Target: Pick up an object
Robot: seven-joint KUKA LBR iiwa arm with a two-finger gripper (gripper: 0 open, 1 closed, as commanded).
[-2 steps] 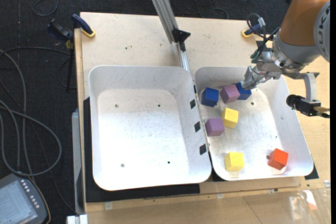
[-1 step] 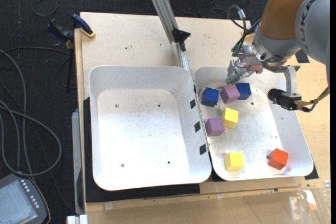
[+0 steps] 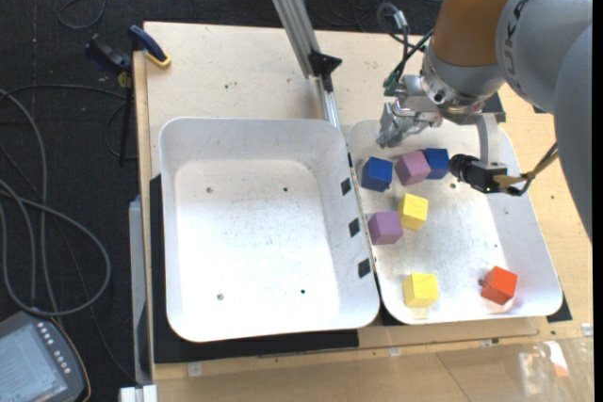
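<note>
My gripper [image 3: 393, 136] hung over the far end of the right bin [image 3: 528, 240], just above and between the blue cube [image 3: 377, 173] and the purple cube [image 3: 412, 168]. I could not tell how it was set; nothing showed in its grasp. Taking that purple cube as the mark: a second blue cube [image 3: 436, 162] touched its right side, a yellow cube [image 3: 415, 210] lay just in front of it, and another purple cube [image 3: 384, 227] lay nearer the camera, beside the left bin [image 3: 188, 141].
</note>
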